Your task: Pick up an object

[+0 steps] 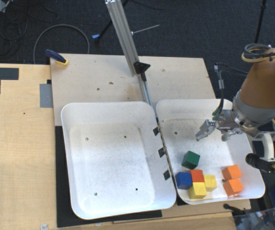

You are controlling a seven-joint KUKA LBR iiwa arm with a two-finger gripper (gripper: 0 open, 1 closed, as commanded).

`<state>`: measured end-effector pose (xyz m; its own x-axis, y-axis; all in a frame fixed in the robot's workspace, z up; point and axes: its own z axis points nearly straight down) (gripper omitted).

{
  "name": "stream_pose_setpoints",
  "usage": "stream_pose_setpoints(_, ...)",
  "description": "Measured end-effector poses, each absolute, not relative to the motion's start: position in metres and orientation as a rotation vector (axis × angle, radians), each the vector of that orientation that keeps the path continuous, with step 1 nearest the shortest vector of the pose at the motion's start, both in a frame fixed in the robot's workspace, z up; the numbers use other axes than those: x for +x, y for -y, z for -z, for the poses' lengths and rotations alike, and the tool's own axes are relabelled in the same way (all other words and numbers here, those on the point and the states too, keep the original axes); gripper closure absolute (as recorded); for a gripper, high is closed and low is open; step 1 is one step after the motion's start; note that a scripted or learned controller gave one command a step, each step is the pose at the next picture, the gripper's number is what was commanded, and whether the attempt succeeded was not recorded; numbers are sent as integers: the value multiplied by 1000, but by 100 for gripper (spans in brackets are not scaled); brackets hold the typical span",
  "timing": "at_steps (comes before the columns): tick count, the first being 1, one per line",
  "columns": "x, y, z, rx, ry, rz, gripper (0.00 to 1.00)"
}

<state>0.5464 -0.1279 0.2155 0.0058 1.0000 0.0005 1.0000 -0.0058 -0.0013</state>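
Bench: pale wood surface (127,78) seen from above at a slant, bearing two shallow white bins side by side.
Left bin: white tray (79,123), speckled floor.
Right bin: white tray (175,111), holding all the blocks in its near half.
Arm: grey with an orange band (262,83), reaching in from the right over the right bin.
Gripper: metal fingers (214,129) spread apart, nothing between them — poised above the bin's middle, well apart from every block.
Green block: dark green cube (191,159), nearest the gripper, lying below and left of it.
Cluster: blue block (183,179), red block (197,176) and two yellow blocks (198,190), (209,181), packed touching one another near the front rim.
Orange blocks: two cubes (232,172), (233,187) — one just behind the other, by the bin's right front corner.
Post: slanted aluminium bar (124,32) rising behind the bins.
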Motion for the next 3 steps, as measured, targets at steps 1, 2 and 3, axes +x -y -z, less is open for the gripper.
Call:
stream_pose_setpoints(1,511,119,-125,-2215,2213,-6,0)
stream_pose_setpoints(2,513,121,-138,-2225,2212,-3,100)
stream_pose_setpoints(3,563,144,-163,-2221,2226,1,100)
